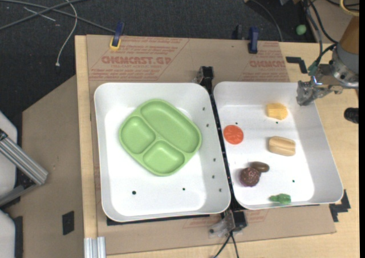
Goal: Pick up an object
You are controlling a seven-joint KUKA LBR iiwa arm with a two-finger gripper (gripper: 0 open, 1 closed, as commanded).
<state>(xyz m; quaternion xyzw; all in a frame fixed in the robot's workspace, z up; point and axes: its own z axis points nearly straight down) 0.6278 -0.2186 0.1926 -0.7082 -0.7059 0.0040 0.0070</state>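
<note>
Because the grey two-finger gripper (306,92) sits over the far right corner of the right-hand shallow white plastic bin (325,154), with no object beneath it, the chief risk from here is a descent that closes on bare bin floor or strikes the bin's raised rim. Whether the jaws are released or clenched cannot be told at this size; nothing is seen between them. The nearest candidate, a pale yellow wedge-shaped block (277,111), lies in the far part of the same bin, to the left of and slightly nearer than the gripper, clearly apart from it. Further toward the near side lie a tan rounded oblong block (282,146), an orange-red flat disc (232,134) close to the bin's left wall, a dark brown lumpy object (252,174), and a small green object (280,198) against the near rim. The last of these appears awkward, since the rim may block one finger. The left-hand white bin (114,182) holds a light green three-compartment plastic tray (160,136), in my judgement too broad for a secure grasp.
</note>
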